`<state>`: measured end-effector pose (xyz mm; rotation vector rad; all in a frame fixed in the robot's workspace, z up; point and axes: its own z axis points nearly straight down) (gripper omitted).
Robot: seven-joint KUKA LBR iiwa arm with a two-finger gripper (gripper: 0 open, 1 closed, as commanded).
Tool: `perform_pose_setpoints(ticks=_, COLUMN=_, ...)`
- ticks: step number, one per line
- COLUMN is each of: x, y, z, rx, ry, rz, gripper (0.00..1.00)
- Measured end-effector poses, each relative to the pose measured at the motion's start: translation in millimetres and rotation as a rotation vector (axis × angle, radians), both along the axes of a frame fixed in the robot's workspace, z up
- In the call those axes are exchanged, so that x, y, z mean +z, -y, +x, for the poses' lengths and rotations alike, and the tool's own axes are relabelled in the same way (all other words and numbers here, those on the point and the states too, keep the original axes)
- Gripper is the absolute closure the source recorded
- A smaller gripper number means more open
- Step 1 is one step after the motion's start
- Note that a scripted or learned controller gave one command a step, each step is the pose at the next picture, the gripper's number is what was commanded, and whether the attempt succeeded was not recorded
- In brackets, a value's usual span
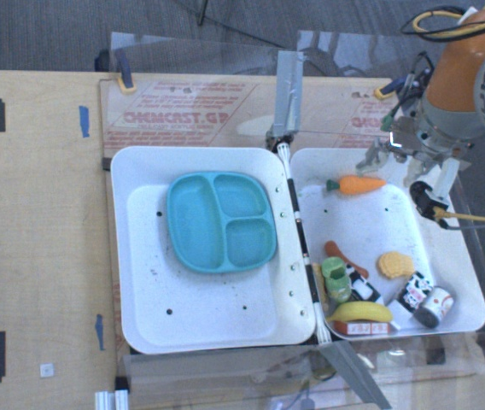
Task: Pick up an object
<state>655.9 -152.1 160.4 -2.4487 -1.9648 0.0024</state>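
Here, the left bin (136, 314) held one teal plate (222, 221) with three compartments, lying flat toward the bin's far side, nearer its right wall. Divider between the bins ran down the middle. The right bin (469, 293) held the rest. Carrot (356, 185) lay near the far left corner, on its side, leaf end pointing left. A thin red piece (342, 257) sat near the left wall, mid-bin. Green cup (336, 278) stood just beside it, toward the near left corner. Banana (361, 313) lay along the near edge, touching or just below the cup; hard to tell which. A small dark-and-white item (365, 291) sat between cup and banana. Cookie (395, 265) lay mid-bin, apart from the others. Cow toy (416, 290) sat near the near right corner, with a grey can (433, 307) just beside it. Gripper (406, 162) hung over the far right corner, close to the carrot's right end; nothing seen between its fingers, and whether they were apart or together couldn't be told.
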Motion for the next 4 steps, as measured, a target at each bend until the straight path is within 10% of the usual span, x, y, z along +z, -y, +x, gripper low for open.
perform_pose_setpoints(ticks=3, x=-60, y=21, z=18, rx=0.005, ry=0.028, rz=-0.009, gripper=0.0)
perform_pose_setpoints(ticks=4, x=-73, y=16, z=12, rx=0.042, ry=0.006, rz=-0.003, gripper=0.0)
